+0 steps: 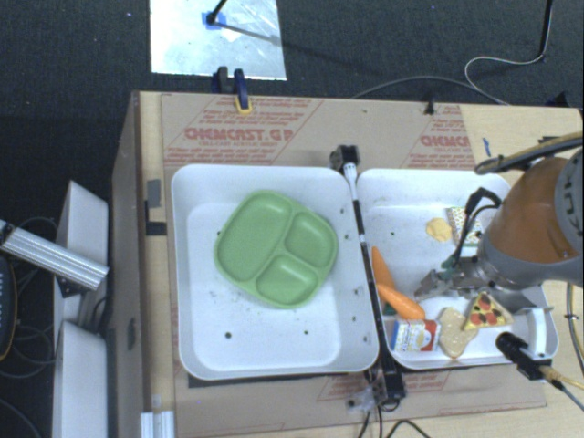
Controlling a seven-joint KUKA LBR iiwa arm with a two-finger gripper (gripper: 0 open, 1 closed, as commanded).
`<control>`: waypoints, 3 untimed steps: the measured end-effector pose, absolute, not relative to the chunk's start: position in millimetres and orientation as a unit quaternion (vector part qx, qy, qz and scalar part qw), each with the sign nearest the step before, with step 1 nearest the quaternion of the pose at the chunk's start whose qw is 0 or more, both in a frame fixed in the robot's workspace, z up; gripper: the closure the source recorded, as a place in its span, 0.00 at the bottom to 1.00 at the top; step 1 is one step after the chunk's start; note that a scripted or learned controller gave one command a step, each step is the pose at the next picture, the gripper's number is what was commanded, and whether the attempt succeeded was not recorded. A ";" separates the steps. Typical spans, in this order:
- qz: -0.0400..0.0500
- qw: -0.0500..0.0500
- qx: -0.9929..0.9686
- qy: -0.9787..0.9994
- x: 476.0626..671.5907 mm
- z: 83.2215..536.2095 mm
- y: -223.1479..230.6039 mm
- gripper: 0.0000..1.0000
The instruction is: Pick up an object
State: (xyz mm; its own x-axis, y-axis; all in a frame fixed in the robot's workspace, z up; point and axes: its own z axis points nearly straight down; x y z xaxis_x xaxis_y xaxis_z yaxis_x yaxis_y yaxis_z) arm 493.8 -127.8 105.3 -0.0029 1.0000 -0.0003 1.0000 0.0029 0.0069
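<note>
Orange carrot [394,290] lying slantwise, right bin's [401,190] left side.

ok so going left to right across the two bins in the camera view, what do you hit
left white bin → green divided plate → black divider between the bins → orange carrot → small red and white packet → beige biscuit-like piece → pizza slice toy → grey and orange arm

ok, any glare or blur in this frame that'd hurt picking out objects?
Camera view: the shiny sheet on the floor behind the bench glares white; the green plate is evenly lit and sharp; the small items near the carrot are soft and partly covered by the arm; the white bins look slightly washed out.
</note>
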 end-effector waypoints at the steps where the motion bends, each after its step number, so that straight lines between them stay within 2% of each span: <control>1: 0.000 0.005 0.708 0.706 496.9 85.7 -99.6 0.00; 2: 0.001 0.003 0.706 0.708 497.5 95.5 -98.0 1.00; 3: 0.001 0.003 0.707 0.708 497.4 95.5 -97.9 0.00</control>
